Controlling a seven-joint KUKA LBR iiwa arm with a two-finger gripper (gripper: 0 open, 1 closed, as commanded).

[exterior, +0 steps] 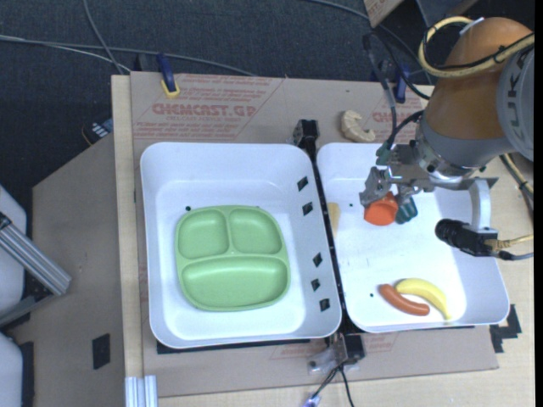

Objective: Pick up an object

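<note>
Because the job is to lift 1 thing, the gripper (389, 195) sits low with its fingers closed around the orange toy (380, 213).

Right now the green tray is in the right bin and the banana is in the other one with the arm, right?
Not quite. The camera view shows the green tray in the left bin. The banana is in the other one, the right bin, with the arm.
</note>
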